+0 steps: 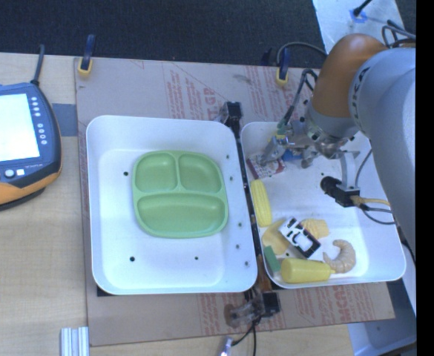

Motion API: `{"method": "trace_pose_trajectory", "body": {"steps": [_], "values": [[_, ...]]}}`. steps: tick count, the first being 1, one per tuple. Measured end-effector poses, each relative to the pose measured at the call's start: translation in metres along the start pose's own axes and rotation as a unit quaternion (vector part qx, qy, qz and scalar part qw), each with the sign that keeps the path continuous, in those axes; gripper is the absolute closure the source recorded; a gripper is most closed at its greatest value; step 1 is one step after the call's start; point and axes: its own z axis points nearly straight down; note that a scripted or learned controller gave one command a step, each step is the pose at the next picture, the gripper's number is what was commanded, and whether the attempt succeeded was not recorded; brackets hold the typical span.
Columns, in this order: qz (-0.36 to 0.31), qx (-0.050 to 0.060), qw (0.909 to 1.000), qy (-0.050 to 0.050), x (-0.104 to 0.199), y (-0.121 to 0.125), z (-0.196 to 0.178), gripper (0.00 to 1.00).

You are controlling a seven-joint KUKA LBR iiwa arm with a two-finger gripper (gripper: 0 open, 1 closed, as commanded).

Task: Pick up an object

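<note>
1. Task objects: the pickable items lie in the right bin [383,269], grouped toward its near-left corner. None is lifted; all rest on the bin floor.
2. Object count, right bin:
   - one corn cob [260,202], lying along the left wall;
   - one yellow cylinder [304,271], against the near wall;
   - one shrimp-shaped toy [341,255], just right of the cylinder;
   - one black-and-white block [300,236], resting on a yellow piece;
   - one small green piece [271,259], at the near-left corner;
   - one reddish packet [267,166], near the far-left corner, directly below the tool.
3. Tool: the gripper [291,145] hangs over the far-left corner of the right bin, next to the reddish packet. Its state, clenched or released, cannot be determined; cables and wrist hardware clutter that area. Nothing is visibly held.
4. Progress: judged as early. The approach appears made; grasp and lift remain to be done.
5. Left bin [105,199]: count one green divided plate [179,193], three compartments, lying flat at the bin centre.
6. Bench [24,273]: count two bins side by side, touching along their shared edge. One teach pendant [12,143] rests at the left edge of the bench, well apart from the bins.
</note>
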Motion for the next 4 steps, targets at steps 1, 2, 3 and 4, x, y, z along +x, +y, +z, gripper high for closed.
{"method": "trace_pose_trajectory", "body": {"steps": [1, 2, 3, 4], "values": [[-0.001, -0.001, 1.0000, 0.006, -0.034, 0.002, 0.000, 0.00], [-0.003, -0.003, 1.0000, 0.006, -0.063, 0.002, 0.000, 0.00], [-0.003, -0.002, 1.0000, 0.005, -0.065, 0.002, -0.012, 1.00], [-0.003, -0.007, 1.0000, 0.003, -0.025, -0.049, -0.088, 1.00]]}}
